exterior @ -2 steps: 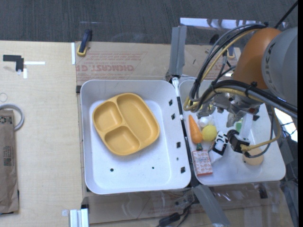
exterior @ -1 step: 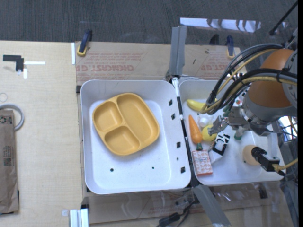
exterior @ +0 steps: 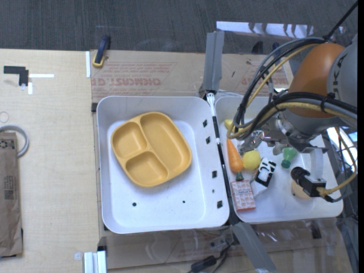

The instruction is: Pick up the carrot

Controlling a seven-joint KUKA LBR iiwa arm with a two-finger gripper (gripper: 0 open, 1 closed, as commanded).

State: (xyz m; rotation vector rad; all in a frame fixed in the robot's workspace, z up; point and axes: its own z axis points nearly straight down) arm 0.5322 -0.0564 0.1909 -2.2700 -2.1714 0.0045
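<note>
Carrot (exterior: 234,156) lies in the right bin (exterior: 284,209), hard against its 9 o'clock wall, long axis running 12 to 6, thick end low. A yellow lemon-like fruit (exterior: 251,160) touches it on the 3 o'clock side; a small red-and-white carton (exterior: 243,196) sits just off its 6 o'clock end. Claw (exterior: 257,141) hangs under a tangle of yellow and black cables at about the carrot's 2 o'clock, near but apart from it; whether it is spread or pressed together I cannot tell, hose and wrist cover it. Risks, as I judge them: little room between carrot and bin wall, so one side of the claw may strike the wall or the divider; the other side may land on the yellow fruit and pinch that instead, or roll it into the carrot. The carrot is tapered and smooth, so a grip near the thin end could slip. Left bin (exterior: 114,209) holds a yellow three-compartment plate (exterior: 151,148), well apart. Writing: red mirrored print on the cardboard (exterior: 148,73) at 12 o'clock on the counter (exterior: 45,112), seemingly "CHEMCAT"; carton print too small to read.
</note>
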